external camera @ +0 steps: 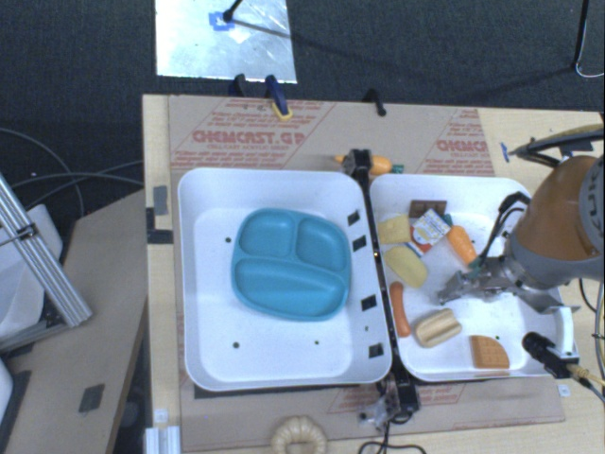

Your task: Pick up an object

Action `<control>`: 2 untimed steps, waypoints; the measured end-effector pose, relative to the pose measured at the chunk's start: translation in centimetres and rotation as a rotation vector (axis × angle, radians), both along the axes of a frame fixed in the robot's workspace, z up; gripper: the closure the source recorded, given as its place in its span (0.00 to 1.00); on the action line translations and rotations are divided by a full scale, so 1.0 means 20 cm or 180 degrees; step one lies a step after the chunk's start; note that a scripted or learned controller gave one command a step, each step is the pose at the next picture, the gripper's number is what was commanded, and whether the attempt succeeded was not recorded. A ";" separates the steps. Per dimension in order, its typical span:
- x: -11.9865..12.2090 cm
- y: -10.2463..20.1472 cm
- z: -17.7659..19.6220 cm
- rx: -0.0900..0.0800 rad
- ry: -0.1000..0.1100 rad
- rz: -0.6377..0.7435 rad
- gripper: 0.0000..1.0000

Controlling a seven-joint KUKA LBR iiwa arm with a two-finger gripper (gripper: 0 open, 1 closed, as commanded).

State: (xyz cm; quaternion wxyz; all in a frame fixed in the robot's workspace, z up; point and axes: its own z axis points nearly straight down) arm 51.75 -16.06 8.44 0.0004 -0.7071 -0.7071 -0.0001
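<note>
Nearest the camera, at about five o'clock in the right bin [416, 367], lies a tan cracker-like square [490, 352], and beside it toward seven o'clock a bread roll [438, 327]. Just left of the roll, a red sausage [400, 309] lies along the bin's left wall. Above them, the pincer [458, 287] reaches in from three o'clock at the end of the grey arm with its orange band [567, 218]; its fingers seem slightly parted with nothing between them, though the view is too coarse to be sure. It hangs just above the roll, apart from it. Farther on sit a pale yellow potato-like piece [406, 265], a yellow block [394, 230], an orange carrot [461, 244], a small printed packet [432, 227] and a brown block [427, 207] toward twelve o'clock. Over in the left bin [203, 282], a blue divided plate [289, 262] rests at the centre. Both bins stand on the table [246, 130].
</note>
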 end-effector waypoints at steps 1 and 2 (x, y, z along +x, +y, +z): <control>0.00 0.00 0.05 -0.0004 -0.0010 0.0004 1.00; 0.03 -0.05 0.35 -0.0010 -0.0023 0.0010 1.00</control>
